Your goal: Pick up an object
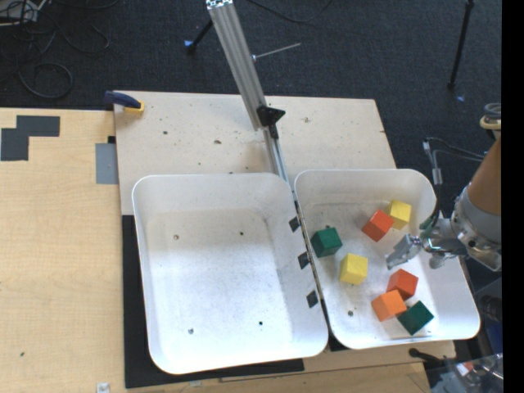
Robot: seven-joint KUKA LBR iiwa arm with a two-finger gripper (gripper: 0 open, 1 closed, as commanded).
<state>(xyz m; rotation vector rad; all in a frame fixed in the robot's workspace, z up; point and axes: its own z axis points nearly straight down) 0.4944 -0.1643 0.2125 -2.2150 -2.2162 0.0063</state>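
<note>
Several small cubes lie in the right bin point(360, 182). A green cube point(326, 241) sits near the divider, with a yellow cube point(354, 268) beside it. An orange-red cube point(377, 224) and a second yellow cube point(400, 212) lie further back. At the front right a red cube point(403, 283), an orange cube point(389, 304) and a dark green cube point(416, 318) cluster together. My gripper point(414, 255) hangs over the right side of this bin, just above the red cube. It is open, with nothing between its fingers.
The left bin point(164, 191) stands beside the right one, sharing a divider with black clips point(302, 259). A slanted metal pole point(241, 64) rises behind the bins. The arm's grey wrist point(483, 219) overhangs the right bin's right rim.
</note>
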